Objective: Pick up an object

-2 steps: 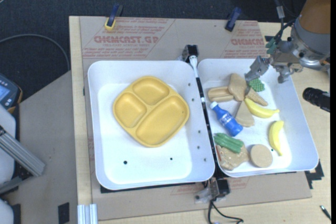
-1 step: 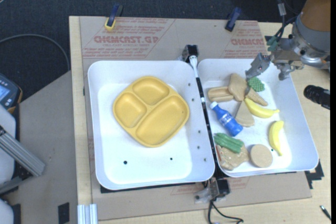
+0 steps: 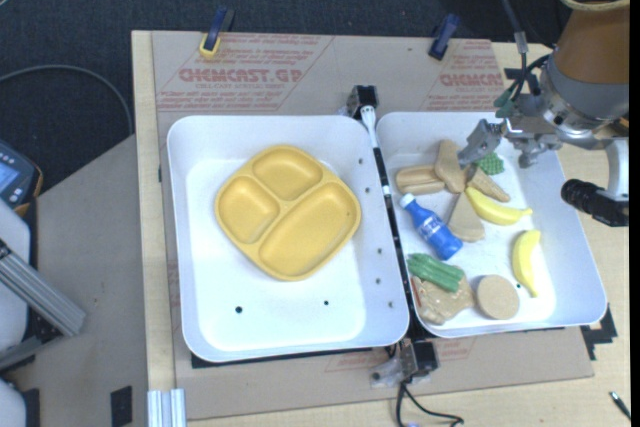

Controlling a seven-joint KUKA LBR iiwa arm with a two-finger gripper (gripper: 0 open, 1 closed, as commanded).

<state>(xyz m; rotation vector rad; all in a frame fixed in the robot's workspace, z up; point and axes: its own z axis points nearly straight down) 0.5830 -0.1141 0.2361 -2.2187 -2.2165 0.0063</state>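
You see the gripper [image 3: 480,147] at right of frame, fingers spread wide, just above a small green piece [image 3: 491,164]. Bench cardboard [image 3: 240,75] reads CHEMCAST.

right bin crowded, left bin roomy

the right bin [image 3: 570,245] is packed: a blue bottle [image 3: 431,226], two bananas [image 3: 497,207], a round biscuit [image 3: 497,296] and a green piece [image 3: 435,270] lie close together, with bare floor only along its far right side. the left bin [image 3: 200,245] has open floor around the yellow divided plate [image 3: 288,211]
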